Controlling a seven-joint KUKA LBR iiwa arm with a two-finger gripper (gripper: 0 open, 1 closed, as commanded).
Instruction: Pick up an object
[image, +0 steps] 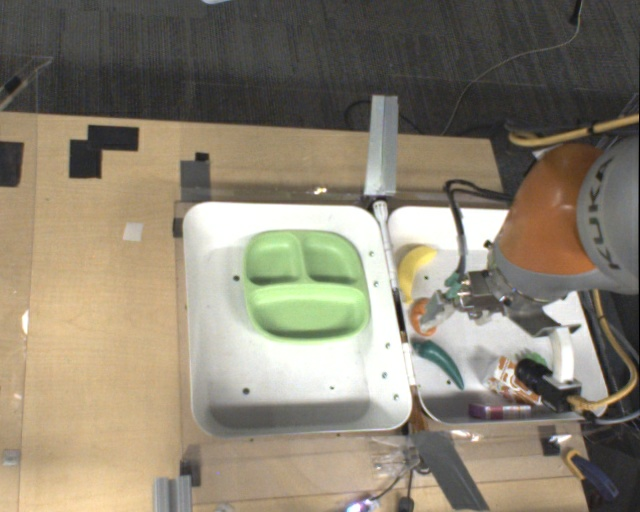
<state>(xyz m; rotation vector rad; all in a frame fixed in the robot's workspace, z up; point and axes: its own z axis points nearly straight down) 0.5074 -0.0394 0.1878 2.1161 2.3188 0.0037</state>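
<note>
From above, I see my tool (432, 312) low in the right bin (470, 222), at a small orange thing (424, 316) just below the yellow banana (416, 268). I cannot tell if it grips. The orange thing looks light and smooth, so I think it may slip. I'd take it across its middle.

Tray (305, 284) in left bin (205, 330)
</note>
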